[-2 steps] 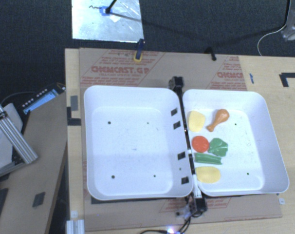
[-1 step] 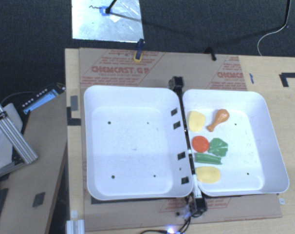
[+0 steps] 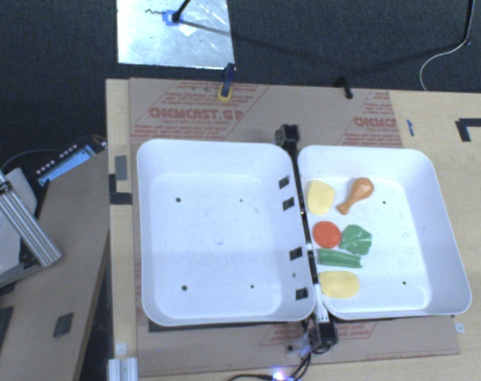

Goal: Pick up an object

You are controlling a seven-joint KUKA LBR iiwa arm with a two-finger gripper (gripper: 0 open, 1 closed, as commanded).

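Six toy foods are held in the right bin [image 3: 431, 213]: drumstick [image 3: 355, 193], tomato [image 3: 327, 233], broccoli [image 3: 356, 239], bean pod [image 3: 338, 257], two yellow pieces [image 3: 321, 198]. The gripper's state cannot be told.

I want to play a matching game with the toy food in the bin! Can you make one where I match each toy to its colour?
Toys in the right bin:
1. chicken drumstick
2. tomato slice
3. leafy piece
4. bottom oval piece

Colours:
A. green
B. yellow
C. orange-brown
D. red

Pairs: 1-C, 2-D, 3-A, 4-B
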